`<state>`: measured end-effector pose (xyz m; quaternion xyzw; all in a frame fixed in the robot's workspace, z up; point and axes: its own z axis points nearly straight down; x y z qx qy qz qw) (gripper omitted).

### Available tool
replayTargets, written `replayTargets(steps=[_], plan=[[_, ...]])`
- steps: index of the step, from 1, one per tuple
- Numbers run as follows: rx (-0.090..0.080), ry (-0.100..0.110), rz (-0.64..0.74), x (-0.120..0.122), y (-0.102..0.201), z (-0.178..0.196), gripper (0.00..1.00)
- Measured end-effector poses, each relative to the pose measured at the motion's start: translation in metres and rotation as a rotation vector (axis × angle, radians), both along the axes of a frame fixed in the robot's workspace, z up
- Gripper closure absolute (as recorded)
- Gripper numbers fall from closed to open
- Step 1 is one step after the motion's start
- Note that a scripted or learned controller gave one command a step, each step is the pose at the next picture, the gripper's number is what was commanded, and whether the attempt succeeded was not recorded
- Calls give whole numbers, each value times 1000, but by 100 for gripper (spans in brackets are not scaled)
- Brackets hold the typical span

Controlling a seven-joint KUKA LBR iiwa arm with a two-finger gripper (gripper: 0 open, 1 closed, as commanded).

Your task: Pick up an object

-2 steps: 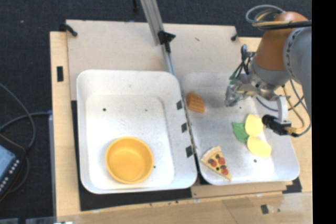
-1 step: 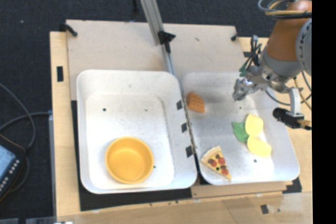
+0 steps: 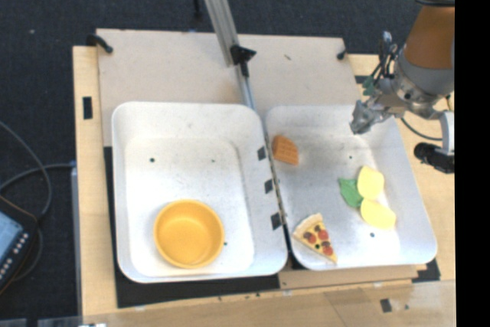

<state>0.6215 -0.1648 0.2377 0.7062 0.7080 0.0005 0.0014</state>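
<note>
Objects for picking lie in the right bin (image 3: 406, 165), all of them below and to the left of the end effector (image 3: 361, 121) as the camera sees it. The end effector hangs at the upper right corner of that bin, over bare white floor near the back wall, and touches nothing that can be made out. Its tip appears as a small grey cluster; whether it stands open or closed cannot be told from this view, and no item is seen in it. Nearest to it is the yellow piece (image 3: 370, 182), almost straight below in the picture, with a green leaf-shaped piece (image 3: 351, 192) touching its left side and a second yellow piece (image 3: 378, 214) just beside its lower edge. These three form one tight group, so a descent on any of them is judged likely to disturb the others. The orange ridged piece (image 3: 285, 150) lies well apart to the left, close to the divider between the bins, with its long axis running roughly up and down the picture. The pizza slice (image 3: 315, 234) rests near the front left of the same bin, point toward the front edge. The yellow bowl (image 3: 189, 233) sits in the left bin (image 3: 153, 134), farthest from the arm. Both bins rest on the desk (image 3: 176, 65).
</note>
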Motion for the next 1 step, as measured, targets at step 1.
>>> replayTargets(steps=[1], plan=[[1, -1, 1, 1, -1, 19, 100]])
